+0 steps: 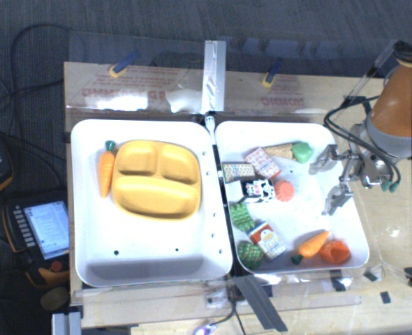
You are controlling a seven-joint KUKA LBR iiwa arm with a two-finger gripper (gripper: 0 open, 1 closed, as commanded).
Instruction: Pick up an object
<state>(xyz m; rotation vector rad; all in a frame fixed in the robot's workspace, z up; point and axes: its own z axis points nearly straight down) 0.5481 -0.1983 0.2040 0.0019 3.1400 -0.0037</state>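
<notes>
The open, empty metal hand [332, 181] hovered at the right white bin's [346, 257] three o'clock edge, while the orange plastic carrot [311, 245] lay at five o'clock, tip pointing two o'clock.

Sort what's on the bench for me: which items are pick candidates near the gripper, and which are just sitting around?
Belongs to the job:
- gripper, open, over the right bin
- toy carrot, orange cup, red ball, juice carton, cow-print block

Just lying about:
- yellow divided tray and second carrot in the left bin
- handheld pendant beside the bench
</notes>
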